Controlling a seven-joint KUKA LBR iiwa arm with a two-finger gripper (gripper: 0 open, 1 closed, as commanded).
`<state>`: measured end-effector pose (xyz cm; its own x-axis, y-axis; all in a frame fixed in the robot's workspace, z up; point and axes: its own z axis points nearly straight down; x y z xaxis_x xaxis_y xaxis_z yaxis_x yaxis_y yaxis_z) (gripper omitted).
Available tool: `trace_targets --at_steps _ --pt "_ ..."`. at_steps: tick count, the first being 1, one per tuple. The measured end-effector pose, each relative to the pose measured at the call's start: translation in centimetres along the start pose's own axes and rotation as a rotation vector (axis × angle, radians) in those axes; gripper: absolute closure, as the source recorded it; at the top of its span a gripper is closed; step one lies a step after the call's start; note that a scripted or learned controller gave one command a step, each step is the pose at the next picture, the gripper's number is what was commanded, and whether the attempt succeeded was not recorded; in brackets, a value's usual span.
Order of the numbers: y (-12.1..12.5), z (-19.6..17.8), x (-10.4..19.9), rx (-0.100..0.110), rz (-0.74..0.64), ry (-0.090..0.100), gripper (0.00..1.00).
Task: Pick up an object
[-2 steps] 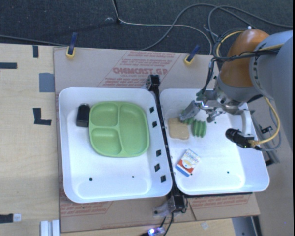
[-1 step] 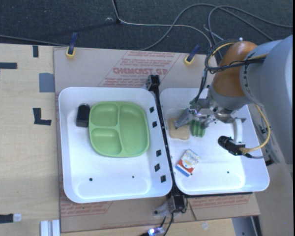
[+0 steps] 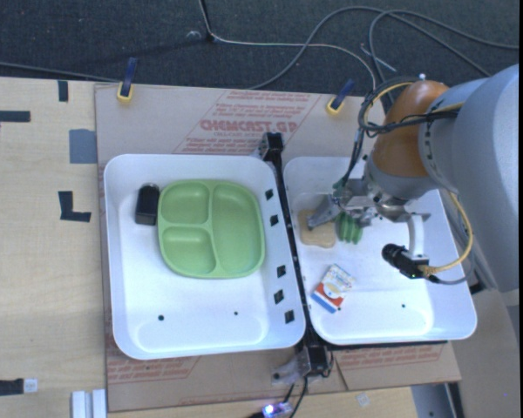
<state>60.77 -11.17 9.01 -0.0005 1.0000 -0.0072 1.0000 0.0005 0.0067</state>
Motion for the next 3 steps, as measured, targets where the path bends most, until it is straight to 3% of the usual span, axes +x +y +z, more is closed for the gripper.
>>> trace_targets --at_steps 1,2,3 --pt "0.4 -1.6 -0.3 -0.017 0.001 -0.007 1.0" --pt "-0.3 -6.1 0.1 0.006 -0.001 0.008 1.0" --pt "0.4 -10.7 -0.5 0.003 0.0 0.007 1.0"
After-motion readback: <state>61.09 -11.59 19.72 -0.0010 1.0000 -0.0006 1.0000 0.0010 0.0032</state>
